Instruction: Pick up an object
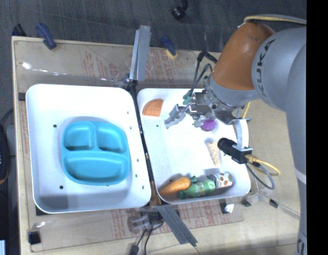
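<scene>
Purple object (208, 124) just beside gripper (186, 112) in right bin (174, 142); approach step, jaw state unclear, needing descent next.

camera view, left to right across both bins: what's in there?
Blue divided tray in the left bin → orange slice-shaped piece at the right bin's top-left → carrot → green bottle. The hand hangs over the right bin's upper part.

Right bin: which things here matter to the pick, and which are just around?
Job:
claw
orange slice
purple piece
carrot
green bottle
beige stick

Lying about:
blue divided tray in the left bin
blue clamps
</scene>
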`<state>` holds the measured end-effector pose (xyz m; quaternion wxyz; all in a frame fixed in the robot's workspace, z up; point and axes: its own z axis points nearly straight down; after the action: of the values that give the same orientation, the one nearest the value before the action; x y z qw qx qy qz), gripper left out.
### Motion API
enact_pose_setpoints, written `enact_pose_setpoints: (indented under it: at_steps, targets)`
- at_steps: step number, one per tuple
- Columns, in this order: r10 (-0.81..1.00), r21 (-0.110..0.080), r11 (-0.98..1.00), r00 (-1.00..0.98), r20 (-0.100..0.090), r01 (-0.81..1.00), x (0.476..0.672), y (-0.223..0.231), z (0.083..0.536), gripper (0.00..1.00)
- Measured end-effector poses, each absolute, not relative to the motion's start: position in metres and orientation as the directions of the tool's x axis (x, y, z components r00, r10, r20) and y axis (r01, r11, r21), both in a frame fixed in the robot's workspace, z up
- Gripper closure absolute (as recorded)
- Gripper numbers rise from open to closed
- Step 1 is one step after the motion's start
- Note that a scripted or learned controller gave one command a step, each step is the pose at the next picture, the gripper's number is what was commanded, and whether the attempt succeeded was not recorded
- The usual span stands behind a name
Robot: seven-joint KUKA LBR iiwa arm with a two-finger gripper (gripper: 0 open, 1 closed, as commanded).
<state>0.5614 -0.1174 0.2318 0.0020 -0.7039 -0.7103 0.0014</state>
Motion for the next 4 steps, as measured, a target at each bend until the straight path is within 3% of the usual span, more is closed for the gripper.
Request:
enact_pose_setpoints:
  at_steps: [1,3,4]
  targets:
    - [1.000,-0.003,0.008,-0.008,0.000,1.000,0.532,-0.131,0.090,0.00]
    - [1.000,-0.001,0.008,-0.008,0.001,1.000,0.625,-0.129,0.092,0.00]
    - [1.000,-0.001,0.007,-0.007,0.001,1.000,0.657,-0.120,0.092,0.00]
